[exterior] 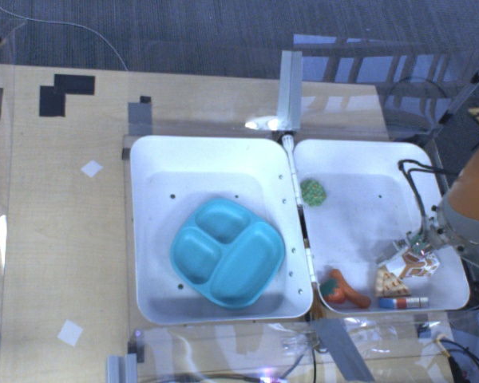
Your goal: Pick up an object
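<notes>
Surface: a pale wooden bench (56, 238) is seen from above in the camera view, with dark carpet beyond its far edge and two shallow white bins set side by side on it.
Left bin (148, 214): a blue divided plate (227, 251) is seen lying flat near the middle of it.
Right bin (359, 206): this bin is taken as the landmark for everything below.
Green ball (312, 191): placed in the right bin's upper-left part, close to the wall shared with the left bin.
Orange toy (345, 290): placed at the right bin's lower-left corner.
Patterned packet (407, 271): found in the right bin's lower-right part, with a marker (403, 302) lying just below it along the near wall.
Gripper (421, 244): lowered over the right bin's lower-right part, directly at the packet's upper edge.
Jaws: whether they are spread or closed cannot be told; the tips are lost against the packet.
Progress: a target seems to have been reached, but no lift is shown; the packet appears to rest on the bin floor, so gripping and raising are judged to remain.
</notes>
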Tool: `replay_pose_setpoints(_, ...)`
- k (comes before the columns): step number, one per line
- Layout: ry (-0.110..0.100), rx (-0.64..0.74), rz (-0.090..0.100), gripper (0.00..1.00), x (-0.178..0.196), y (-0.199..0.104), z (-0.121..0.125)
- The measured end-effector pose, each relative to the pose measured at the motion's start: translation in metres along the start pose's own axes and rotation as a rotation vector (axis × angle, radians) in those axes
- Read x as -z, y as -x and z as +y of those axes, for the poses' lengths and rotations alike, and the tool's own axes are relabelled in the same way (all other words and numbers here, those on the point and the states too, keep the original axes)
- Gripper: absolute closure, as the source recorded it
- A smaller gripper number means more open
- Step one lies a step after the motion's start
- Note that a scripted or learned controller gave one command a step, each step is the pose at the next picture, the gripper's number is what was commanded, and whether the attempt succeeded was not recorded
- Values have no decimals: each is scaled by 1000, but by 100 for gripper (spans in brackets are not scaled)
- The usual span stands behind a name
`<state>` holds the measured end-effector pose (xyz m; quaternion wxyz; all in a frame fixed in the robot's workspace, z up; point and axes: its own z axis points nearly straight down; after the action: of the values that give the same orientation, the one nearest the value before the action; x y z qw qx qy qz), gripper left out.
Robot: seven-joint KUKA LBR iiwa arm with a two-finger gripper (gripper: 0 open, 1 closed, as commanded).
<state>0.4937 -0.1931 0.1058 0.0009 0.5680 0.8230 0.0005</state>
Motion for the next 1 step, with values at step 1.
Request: replay_pose_setpoints(1, 9, -163, -8, 0, -16, -44, 13)
